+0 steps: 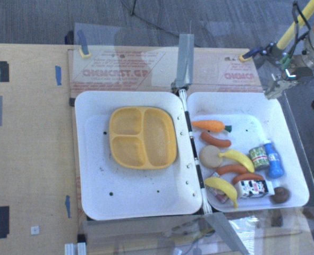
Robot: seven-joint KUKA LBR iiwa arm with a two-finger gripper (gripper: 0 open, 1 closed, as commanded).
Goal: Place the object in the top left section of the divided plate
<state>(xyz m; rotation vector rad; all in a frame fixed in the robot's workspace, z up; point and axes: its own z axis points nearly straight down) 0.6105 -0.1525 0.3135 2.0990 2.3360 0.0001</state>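
A yellow divided plate (143, 137) waits in the left bin (93, 195) on the counter, while the toy food, a carrot (209, 125) among it, lies heaped in the right bin (292, 142). Which piece is meant is unclear. The carrot lies left to right, green tip pointing right; it looks light, stiff and smooth, best gripped across its thick middle. The pincer (276, 86) hangs beyond the right bin's far corner, its opening impossible to judge.

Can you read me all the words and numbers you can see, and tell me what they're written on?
Red print on the clear panel behind the left bin: mirrored and blurred, not readable.
Red print on the clear panel behind the right bin: too blurred.
Small carton, green can, blue bottle: labels too small to read.
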